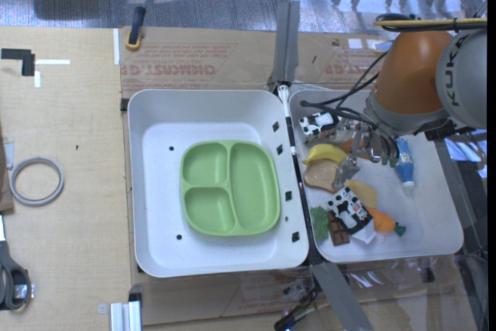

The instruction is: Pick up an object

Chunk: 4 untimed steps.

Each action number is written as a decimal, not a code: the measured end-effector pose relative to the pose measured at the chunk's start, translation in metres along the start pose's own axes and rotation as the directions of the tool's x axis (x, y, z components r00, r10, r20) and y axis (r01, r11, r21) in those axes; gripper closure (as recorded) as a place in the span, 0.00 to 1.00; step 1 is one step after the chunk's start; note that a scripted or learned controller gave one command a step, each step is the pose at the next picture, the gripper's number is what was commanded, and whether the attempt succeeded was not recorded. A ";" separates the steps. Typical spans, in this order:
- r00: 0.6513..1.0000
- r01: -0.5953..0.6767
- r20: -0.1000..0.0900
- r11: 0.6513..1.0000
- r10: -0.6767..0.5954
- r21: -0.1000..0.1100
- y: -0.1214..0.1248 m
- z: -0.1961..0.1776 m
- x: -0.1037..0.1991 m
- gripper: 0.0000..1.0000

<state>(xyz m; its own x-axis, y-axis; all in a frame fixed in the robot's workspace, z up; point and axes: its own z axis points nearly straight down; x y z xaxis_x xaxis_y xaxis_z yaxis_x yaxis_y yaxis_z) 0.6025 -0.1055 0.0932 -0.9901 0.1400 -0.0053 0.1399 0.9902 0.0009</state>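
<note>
Landmark: green tray point(230, 187), alone in the left of 2 bins.
Objects: heaped in the right bin point(434, 240), right of the tray; banana point(324, 154) nearest, cow toy point(348, 208) and carrot point(384, 223) lower right, blue tube point(404, 163) farther right.
Why there: likely a loose pile for random picks.
Arm: reaches in from the right of the tray, wrist bent down over the pile.
End effector point(350, 163): low beside the banana; opening and hold cannot be told.
</note>
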 end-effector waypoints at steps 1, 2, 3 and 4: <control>0.990 -0.141 -0.003 0.990 0.141 0.002 -0.072 0.000 0.026 0.00; 0.990 -0.138 0.003 0.990 0.138 0.002 -0.071 -0.010 0.025 1.00; 0.966 -0.258 -0.005 0.966 0.258 0.002 -0.052 0.001 0.118 1.00; 0.876 -0.481 -0.002 0.876 0.481 0.003 -0.034 0.001 0.030 1.00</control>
<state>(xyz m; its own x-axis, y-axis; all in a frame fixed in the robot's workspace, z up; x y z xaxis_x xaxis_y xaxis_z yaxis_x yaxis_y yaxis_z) 0.5679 -0.1346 0.0918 -0.8005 0.5994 -0.0024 0.5994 0.8005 0.0002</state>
